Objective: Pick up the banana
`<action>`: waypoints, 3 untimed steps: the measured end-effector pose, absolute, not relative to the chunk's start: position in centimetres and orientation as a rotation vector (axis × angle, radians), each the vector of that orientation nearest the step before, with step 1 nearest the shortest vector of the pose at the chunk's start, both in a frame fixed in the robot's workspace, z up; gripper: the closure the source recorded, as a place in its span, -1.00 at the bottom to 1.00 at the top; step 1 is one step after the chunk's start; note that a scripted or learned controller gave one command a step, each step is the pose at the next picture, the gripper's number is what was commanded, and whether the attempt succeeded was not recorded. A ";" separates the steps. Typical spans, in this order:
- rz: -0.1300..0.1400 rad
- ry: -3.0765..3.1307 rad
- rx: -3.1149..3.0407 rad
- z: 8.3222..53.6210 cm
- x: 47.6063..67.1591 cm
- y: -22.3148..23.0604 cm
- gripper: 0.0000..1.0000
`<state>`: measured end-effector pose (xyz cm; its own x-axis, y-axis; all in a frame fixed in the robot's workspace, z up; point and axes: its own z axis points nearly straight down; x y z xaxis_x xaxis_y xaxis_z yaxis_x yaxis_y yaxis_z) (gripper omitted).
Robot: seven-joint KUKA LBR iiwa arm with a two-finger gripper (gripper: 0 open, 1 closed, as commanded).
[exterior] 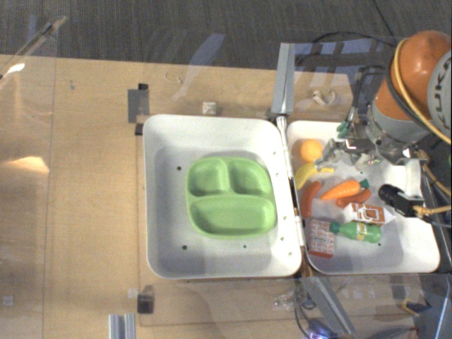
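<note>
The banana (304, 174) is yellow and short. It lies near the left wall of the right bin (417, 256), just below an orange fruit (309, 150). My gripper (337, 154) hangs over the upper part of that bin, a little right of and above the banana's right end. The view shows nothing held in it. The grey arm with its orange band comes in from the upper right.
A carrot (343, 190), a reddish sausage (308, 199), a red packet (321, 237), a small carton (369, 214) and a green bottle (357, 232) lie close below the banana. The left bin (162, 189) holds a green divided plate (231, 196).
</note>
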<state>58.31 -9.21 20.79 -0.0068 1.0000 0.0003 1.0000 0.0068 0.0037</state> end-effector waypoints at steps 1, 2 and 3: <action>0.002 2.253 2.186 12.5 65.5 -11.2 -1.00; 0.008 2.458 1.947 9.7 61.0 -9.5 -1.00; 0.015 2.454 1.938 10.9 61.2 -9.4 1.00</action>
